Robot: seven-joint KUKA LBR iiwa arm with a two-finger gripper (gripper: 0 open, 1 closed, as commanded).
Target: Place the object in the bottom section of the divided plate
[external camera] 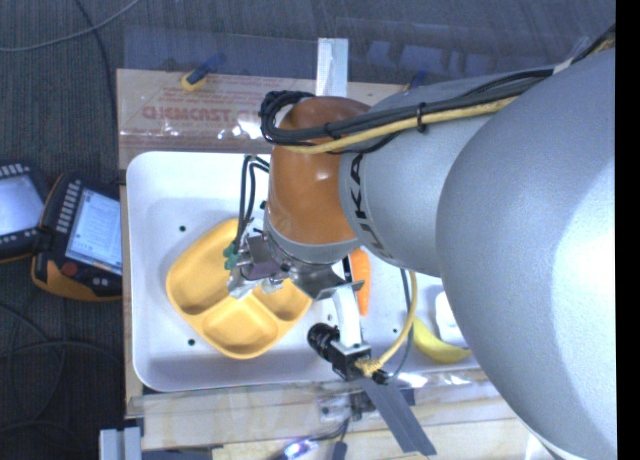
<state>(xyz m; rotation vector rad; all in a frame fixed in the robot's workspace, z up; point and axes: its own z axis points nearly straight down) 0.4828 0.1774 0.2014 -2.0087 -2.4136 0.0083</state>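
Observation:
A yellow divided plate [215,293] lies tilted in the left white bin [160,208]. Its right part is hidden under the arm's orange wrist band [310,188]. My gripper [258,280] hangs low over the plate's middle, close to the ridges between the sections. An orange carrot-like object [361,283] shows as a narrow strip just right of the wrist, beside the plate's right edge. Whether it is held or lying in the bin I cannot tell.
The big grey arm [500,228] covers most of the right bin. A yellow banana-like object [438,346] and a white item [447,316] peek out beneath it. A teach pendant [80,238] lies on the floor to the left of the bench.

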